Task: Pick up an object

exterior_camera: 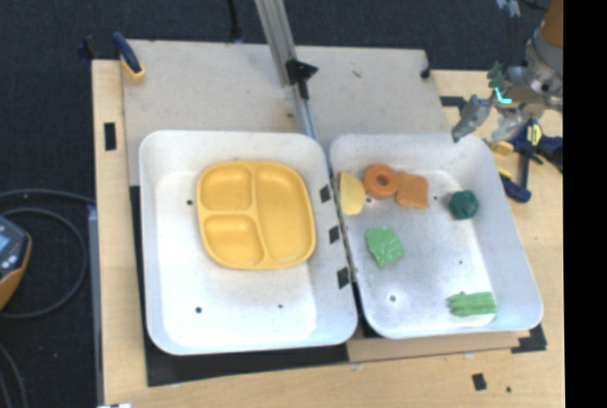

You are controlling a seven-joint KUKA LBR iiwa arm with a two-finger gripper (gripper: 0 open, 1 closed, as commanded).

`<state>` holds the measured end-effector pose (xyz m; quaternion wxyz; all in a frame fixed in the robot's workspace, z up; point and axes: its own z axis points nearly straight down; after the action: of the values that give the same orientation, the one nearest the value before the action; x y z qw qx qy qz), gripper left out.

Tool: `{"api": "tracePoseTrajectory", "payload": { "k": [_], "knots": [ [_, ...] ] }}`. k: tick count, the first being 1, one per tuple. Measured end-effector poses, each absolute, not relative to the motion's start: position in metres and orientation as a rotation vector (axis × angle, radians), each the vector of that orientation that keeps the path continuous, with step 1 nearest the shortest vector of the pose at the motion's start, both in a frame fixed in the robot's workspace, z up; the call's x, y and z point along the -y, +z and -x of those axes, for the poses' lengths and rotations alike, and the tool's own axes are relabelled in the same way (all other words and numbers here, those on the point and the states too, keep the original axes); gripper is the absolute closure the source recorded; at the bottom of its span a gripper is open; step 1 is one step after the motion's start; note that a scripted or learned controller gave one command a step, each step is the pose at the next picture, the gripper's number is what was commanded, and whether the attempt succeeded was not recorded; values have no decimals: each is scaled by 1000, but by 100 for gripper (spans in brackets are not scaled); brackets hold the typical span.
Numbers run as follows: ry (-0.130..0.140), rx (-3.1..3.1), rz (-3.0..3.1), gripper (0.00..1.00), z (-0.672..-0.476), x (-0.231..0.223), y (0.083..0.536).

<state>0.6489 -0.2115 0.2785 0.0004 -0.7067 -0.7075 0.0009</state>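
The right bin (507, 235) holds several small objects: an orange ring (381, 180), a tan-orange block (412, 191) touching it, a pale yellow piece (352, 194) by the bin's left wall, a dark green ball (463, 204), a light green lump (384, 246) and a flat green piece (471, 304) near the front. My gripper (488, 124) hangs over the far right corner of this bin, above and to the right of the objects. It is open with nothing between its fingers.
A yellow divided plate (256, 213) lies in the left bin (171, 302). A slanted metal pole (268, 8) rises behind the bins, ending at the divide between them. Blue clamps sit at the bench's far left (130, 55) and right edge (520, 183).
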Motion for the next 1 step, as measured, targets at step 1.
{"api": "tracePoseTrajectory", "payload": {
  "k": [1],
  "knots": [
    [0, 2225, 2222, 0, -650, 211, 281]
  ]
}}
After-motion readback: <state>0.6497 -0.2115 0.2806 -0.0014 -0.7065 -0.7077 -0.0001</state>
